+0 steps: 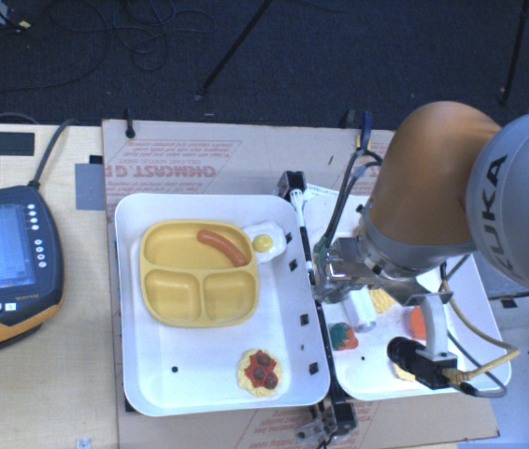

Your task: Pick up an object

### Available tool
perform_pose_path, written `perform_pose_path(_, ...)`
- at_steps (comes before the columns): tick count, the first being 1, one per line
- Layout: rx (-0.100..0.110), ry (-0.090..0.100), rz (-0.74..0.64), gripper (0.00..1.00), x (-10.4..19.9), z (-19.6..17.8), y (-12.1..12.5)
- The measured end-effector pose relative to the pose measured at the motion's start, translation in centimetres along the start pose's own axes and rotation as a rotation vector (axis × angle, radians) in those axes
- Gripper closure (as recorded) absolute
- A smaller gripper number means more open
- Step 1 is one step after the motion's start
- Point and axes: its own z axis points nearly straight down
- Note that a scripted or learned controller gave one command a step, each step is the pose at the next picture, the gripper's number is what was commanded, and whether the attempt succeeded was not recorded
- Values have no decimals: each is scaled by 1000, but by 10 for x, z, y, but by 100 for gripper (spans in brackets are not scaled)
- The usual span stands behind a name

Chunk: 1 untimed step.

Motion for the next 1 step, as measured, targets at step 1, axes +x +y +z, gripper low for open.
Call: perform_pose_path(1,-3,-2,3,100,31,-129,0)
